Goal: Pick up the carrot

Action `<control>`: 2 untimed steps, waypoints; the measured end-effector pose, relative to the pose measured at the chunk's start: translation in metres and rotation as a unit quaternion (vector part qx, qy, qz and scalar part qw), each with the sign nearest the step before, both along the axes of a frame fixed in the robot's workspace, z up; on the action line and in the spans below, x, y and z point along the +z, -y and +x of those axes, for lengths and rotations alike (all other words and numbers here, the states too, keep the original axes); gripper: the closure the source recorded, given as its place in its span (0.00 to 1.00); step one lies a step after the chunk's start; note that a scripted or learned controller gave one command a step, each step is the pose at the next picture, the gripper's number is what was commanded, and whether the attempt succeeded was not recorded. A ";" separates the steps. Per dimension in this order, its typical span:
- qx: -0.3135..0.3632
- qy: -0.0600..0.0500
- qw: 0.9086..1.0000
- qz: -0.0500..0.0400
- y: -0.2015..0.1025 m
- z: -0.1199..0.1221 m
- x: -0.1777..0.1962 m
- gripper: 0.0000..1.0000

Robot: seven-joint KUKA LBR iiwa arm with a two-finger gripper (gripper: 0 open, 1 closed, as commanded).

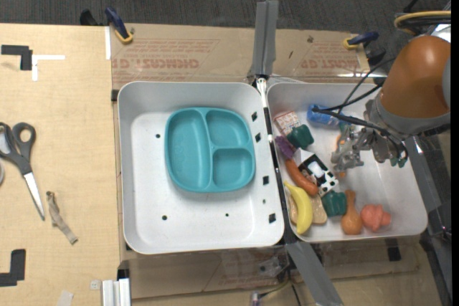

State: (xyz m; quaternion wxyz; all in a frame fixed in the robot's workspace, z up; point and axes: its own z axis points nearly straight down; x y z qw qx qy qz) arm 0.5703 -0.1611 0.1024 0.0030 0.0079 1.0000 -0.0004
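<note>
Presently, carrot [301, 178]: slim, orange, wedged between yellow banana [300, 206] and black-and-white block [318, 173]. My tool [349, 152] hovers nearby; grip state: cannot tell.

The carrot [301, 178] is a small orange toy one, lying flat in the right bin [401, 226] close to its left wall, about halfway down. It's angled diagonally, upper end toward the left wall, lower end pointing to the bin's front right. It's not lifted, just sitting on the bin floor.

Teal divided plate [210, 149] in left bin [136, 175], scissors [24, 161] on bench, banana [301, 206]
</note>
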 end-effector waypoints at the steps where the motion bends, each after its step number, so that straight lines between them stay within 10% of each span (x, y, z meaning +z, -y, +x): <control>1: 0.000 0.000 1.000 0.000 0.000 0.000 0.000 0.00; 2: -0.007 -0.001 1.000 0.000 -0.010 0.015 -0.010 0.00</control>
